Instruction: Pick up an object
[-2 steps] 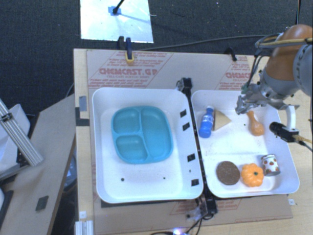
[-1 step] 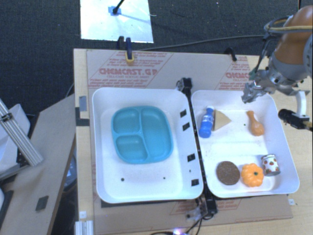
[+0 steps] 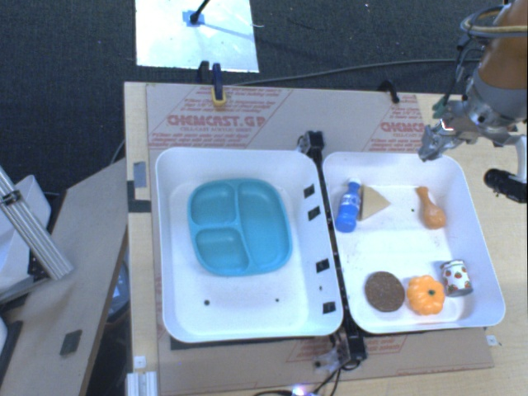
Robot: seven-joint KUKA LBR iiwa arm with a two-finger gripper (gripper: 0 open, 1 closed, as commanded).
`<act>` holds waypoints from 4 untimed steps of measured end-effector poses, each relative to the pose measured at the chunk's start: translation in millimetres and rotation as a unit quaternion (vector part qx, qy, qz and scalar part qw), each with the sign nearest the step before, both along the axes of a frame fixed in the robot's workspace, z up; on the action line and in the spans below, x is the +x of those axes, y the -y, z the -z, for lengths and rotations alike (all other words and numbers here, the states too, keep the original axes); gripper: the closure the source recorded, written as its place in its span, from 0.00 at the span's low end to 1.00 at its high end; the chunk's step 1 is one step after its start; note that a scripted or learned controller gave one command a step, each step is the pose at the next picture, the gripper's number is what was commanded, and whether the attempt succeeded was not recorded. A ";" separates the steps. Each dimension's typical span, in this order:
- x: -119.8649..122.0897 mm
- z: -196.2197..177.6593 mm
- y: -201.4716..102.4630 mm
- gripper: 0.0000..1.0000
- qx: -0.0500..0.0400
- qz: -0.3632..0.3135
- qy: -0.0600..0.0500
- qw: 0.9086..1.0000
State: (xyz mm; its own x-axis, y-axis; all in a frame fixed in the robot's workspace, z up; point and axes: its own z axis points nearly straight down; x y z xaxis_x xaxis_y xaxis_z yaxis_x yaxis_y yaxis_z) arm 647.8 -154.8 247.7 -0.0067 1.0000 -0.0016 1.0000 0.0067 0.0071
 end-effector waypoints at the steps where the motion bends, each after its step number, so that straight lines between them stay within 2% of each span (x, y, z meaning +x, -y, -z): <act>1: -27.1 -0.4 -55.1 1.00 0.001 -0.001 -0.003 1.000; 3: -61.1 22.6 -160.6 1.00 0.002 -0.002 -0.004 1.000; 4: -77.0 29.9 -203.7 1.00 0.001 -0.001 -0.004 1.000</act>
State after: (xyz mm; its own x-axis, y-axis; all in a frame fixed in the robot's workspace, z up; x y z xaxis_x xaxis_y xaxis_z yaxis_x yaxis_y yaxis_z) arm 570.8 48.9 217.7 -0.0085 1.0000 0.0013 1.0000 0.0085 -0.0015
